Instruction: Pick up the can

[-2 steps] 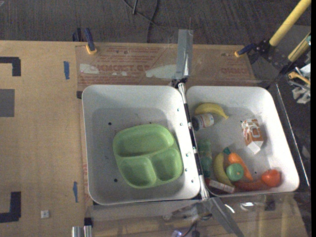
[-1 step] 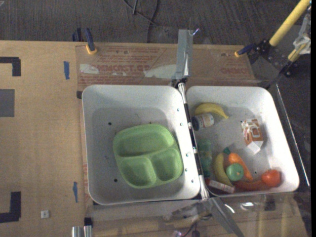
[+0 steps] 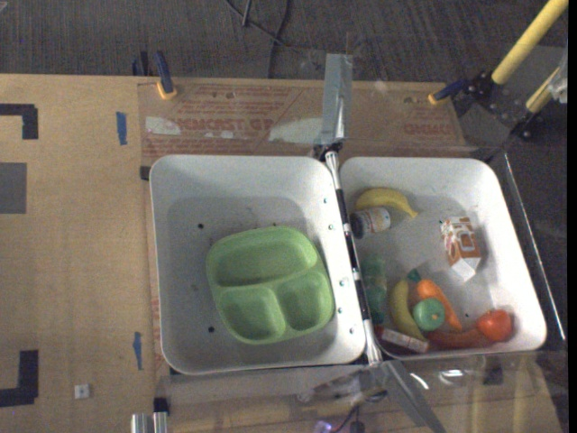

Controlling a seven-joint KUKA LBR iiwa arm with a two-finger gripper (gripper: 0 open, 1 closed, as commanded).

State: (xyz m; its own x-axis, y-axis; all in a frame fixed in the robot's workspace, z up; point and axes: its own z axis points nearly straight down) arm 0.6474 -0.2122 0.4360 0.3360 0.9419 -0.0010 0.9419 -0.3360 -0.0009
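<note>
Can [image 3: 376, 220] lies on side in right bin [image 3: 514, 242], upper-left part, just below banana [image 3: 383, 198], close to wall shared with left bin [image 3: 180, 206]. Green tray [image 3: 270, 282] sits in left bin. I cannot tell end effector state, nor can's offset from it.

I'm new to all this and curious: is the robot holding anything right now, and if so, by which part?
Nothing is held. The can lies on its side in the right bin beside a banana, with nothing gripping it.

Single fixed overhead camera, slanting onto both bins [image 3: 171, 242].
</note>
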